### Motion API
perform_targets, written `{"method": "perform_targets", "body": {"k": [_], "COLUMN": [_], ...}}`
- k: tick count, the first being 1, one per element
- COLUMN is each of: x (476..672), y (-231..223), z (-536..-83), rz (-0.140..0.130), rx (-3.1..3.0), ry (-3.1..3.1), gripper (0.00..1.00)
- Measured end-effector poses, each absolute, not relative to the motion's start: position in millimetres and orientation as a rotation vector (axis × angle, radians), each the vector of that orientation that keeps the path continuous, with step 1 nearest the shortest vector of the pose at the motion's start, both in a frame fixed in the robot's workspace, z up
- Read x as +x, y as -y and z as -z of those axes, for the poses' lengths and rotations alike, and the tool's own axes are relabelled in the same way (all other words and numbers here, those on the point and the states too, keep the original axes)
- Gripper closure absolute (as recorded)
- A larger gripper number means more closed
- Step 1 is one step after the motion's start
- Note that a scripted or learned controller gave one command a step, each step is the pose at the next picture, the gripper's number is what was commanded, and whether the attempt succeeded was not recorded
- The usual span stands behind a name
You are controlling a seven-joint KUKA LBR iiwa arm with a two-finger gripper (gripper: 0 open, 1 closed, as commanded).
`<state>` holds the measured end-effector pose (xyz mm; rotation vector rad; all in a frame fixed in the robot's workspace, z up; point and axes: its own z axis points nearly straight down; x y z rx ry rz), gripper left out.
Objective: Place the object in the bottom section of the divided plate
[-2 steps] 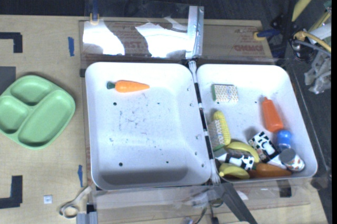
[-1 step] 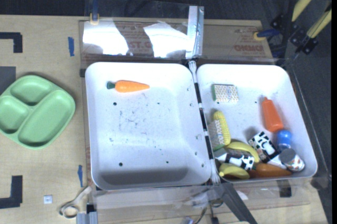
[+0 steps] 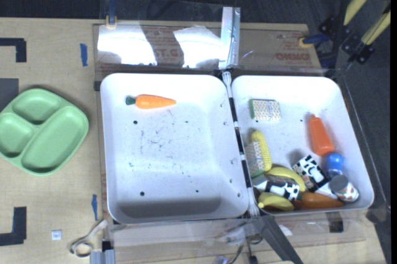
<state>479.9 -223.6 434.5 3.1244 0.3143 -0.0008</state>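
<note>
The task looks not yet started to me: the toy carrot (image 3: 152,102) lies near the far edge of the left bin (image 3: 205,194), well apart from the green divided plate (image 3: 18,160), and how my jaws stand I cannot tell.

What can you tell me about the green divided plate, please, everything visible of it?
The green divided plate looks like matte plastic with rounded corners. It has three sections: two small ones toward the top and one long one along the bottom right. It lies flat on the wooden bench, left of the left bin and apart from it.
</note>
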Motion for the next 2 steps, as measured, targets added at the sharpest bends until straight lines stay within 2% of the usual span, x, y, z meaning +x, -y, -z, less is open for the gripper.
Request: {"method": "perform_targets", "body": {"k": [1, 2], "x": [479.9, 479.7], "y": [133.2, 211.6], "z": [-434.4, -434.5], "rz": [0.007, 0.001], "rx": [3.128, 3.125], "ry": [-0.319, -0.313], "gripper": [1.00, 1.00]}}
